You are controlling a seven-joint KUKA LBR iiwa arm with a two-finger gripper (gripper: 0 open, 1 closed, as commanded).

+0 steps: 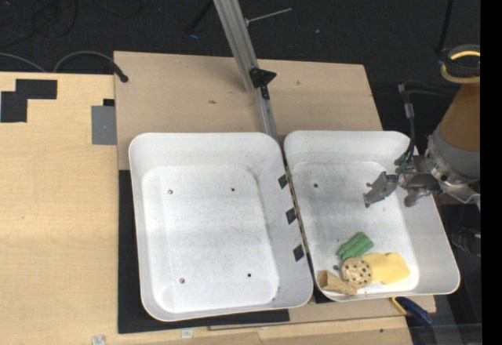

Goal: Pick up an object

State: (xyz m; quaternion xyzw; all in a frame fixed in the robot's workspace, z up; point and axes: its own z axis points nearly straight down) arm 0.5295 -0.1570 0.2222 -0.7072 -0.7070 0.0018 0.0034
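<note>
Arm: grey, orange-banded, reaching in from the right over the right bin point(314, 149).
Gripper point(382, 189): above the bin's upper right floor, dark fingers pointing left; whether the jaws are apart or together cannot be told.
Green object point(355, 245): on the bin floor, below and slightly left of the jaws, apart from them.
Yellow object point(391, 267): at the near edge, right of the green one.
Round tan object point(356, 270): holed, touching the yellow object's left side.
Tan scrap point(339, 282): at the bin's near left corner.
Left bin point(149, 155): beside the right bin.
</note>
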